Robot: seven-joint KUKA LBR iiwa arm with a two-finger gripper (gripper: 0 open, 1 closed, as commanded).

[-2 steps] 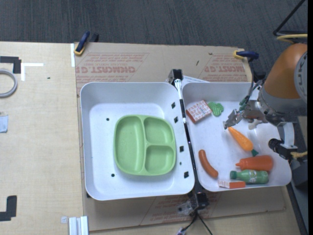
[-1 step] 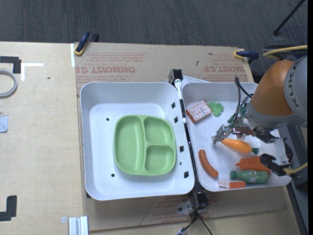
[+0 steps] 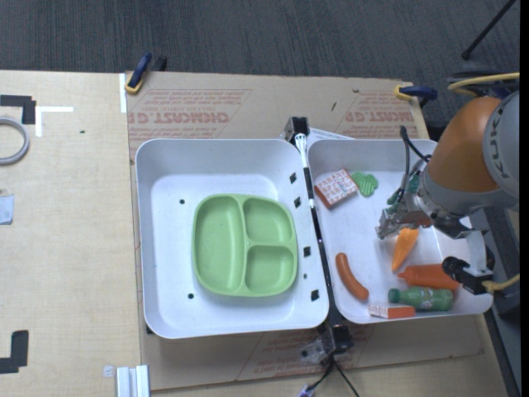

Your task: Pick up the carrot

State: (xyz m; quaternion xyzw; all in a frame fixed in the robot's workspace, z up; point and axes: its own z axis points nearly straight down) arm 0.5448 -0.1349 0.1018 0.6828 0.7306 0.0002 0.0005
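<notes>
I see the orange carrot (image 3: 403, 247) tilted in the right bin (image 3: 364, 304), thick end uppermost, tip pointing down-left.

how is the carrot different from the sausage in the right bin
The carrot is bright orange and tapers to a point; the sausage is darker red-orange with rounded ends and even thickness. The carrot sits right at the gripper, while the sausage lies apart, nearer the divider between the bins. Both are elongated and lie at a slant in the right bin.
</notes>
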